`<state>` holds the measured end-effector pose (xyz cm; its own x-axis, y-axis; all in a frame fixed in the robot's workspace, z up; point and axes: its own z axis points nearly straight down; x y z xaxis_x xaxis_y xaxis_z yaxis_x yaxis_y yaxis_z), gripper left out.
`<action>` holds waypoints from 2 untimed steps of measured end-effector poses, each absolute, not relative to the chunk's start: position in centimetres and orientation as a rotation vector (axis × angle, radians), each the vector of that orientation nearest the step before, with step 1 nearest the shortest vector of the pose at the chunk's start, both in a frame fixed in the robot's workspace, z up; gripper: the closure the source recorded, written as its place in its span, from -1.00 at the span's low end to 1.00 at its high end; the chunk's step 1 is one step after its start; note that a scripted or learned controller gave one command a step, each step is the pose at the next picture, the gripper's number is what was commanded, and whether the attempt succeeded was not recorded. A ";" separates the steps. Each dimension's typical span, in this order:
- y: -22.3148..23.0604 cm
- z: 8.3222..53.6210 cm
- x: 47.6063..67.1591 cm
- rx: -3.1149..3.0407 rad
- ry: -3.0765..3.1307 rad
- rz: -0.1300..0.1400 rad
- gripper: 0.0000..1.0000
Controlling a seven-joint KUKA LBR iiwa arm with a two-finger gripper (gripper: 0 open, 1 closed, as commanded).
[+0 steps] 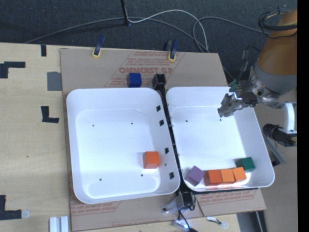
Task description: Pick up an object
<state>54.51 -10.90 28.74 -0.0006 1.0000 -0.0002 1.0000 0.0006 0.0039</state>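
bench: pale wood-look top [29,144], flat, matte, with black tape marks and one grey patch on its left part; dark carpet-like floor behind it
cardboard: brown corrugated sheet [145,66] under both bins, red print on it, clipped at the far edge by two blue-and-yellow clamps
left bin: shallow white plastic tray [111,98], glossy, rounded corners, sloped walls
right bin: same white plastic tray [203,93], touching the left bin along a seam of black clips
arm: grey rounded body with orange band [280,37], smooth shell, enters from the right above the right bin's far right corner
gripper: dark metal, angular [226,109], hangs over the far right part of the right bin; nothing visible between the fingers, cannot tell if they are spread or closed
cables: thin grey and black, looping on the floor behind the bench [159,16]
orange cube left: solid matte orange block [151,159], alone, near right part of the left bin
orange blocks right: two orange cubes [219,177] side by side and touching, against the near wall of the right bin
purple block: lilac cube [194,175], tilted on an edge, just left of the orange pair
green block: dark green cube [246,164], just behind the right end of the orange row
blue cube: small blue block [134,79] on the cardboard, behind the left bin, outside both bins
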 end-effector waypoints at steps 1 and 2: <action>-5.3 27.0 53.6 2.218 2.227 -0.001 1.00; -0.2 26.3 54.5 2.217 2.227 -0.001 1.00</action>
<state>54.48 -0.22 26.35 -0.0045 1.0000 0.0008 1.0000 0.0045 -0.0013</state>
